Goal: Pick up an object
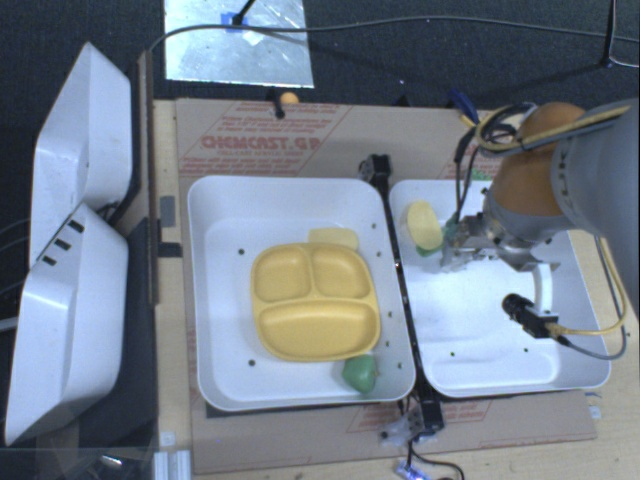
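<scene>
A pale yellow oval object (423,224) lies at the back left of the right bin (500,363), with a small green piece (429,249) touching its near end. My gripper (456,250) reaches down from the grey and orange arm (535,183), just right of that green piece and close to the bin floor. In the left bin (225,368) sits a yellow divided tray (315,301). A pale yellow flat piece (334,237) lies behind the tray and a green lump (360,372) in front of it.
The arm's wrist and a black cable fitting (522,313) hang over the right side of the right bin. The ridge between the two bins (398,288) runs just left of the oval object. White housings (75,238) stand to the far left.
</scene>
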Available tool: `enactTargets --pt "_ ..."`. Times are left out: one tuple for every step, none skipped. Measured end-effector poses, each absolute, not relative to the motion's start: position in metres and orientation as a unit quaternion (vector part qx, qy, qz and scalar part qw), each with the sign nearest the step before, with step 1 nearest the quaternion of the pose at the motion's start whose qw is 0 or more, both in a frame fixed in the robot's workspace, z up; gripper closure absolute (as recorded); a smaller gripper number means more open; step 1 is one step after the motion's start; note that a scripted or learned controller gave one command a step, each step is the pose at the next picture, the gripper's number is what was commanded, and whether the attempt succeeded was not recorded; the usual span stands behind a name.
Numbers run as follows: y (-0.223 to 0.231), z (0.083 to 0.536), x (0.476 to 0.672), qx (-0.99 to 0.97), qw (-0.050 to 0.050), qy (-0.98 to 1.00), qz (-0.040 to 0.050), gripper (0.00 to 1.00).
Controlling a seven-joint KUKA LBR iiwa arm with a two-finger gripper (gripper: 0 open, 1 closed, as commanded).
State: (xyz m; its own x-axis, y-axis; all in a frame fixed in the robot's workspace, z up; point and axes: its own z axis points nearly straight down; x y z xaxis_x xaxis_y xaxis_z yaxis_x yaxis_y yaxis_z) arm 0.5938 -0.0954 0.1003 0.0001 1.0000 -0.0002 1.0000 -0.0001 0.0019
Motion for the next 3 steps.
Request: enactTargets --pt "-0.095 0.143 0.594 0.707 0.001 0.707 0.0012 1.0" --pt "-0.096 0.191 0.586 0.707 0.002 0.707 0.0015 1.0" --pt "-0.096 0.201 0.586 0.707 0.001 0.707 0.0005 1.0"
